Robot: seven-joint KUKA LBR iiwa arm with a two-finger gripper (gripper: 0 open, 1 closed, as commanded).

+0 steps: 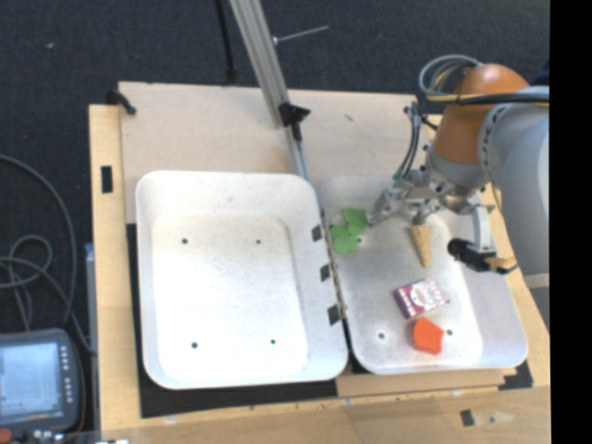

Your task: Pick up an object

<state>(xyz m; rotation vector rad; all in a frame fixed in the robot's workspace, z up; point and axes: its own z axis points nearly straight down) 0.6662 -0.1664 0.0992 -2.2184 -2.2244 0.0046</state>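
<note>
Four objects lie in the right bin (pixel 490 340). A green leafy toy (pixel 349 231) rests against its left wall. A tan cone (pixel 422 243) lies near the middle, a purple packet (pixel 419 296) below it, and an orange block (pixel 427 336) near the front. My gripper (pixel 402 209) hangs low over the back of this bin, between the green toy and the cone and just above the cone's wide end. It stands open with nothing between its fingers. One finger (pixel 380 208) points toward the green toy.
The left bin (pixel 162 202) sits beside the right one, with a low divider wall (pixel 331 276) between them. A slanted metal pole (pixel 264 54) rises behind the bins. The arm's orange band (pixel 476 109) and grey body overhang the right bin's far right side.
</note>
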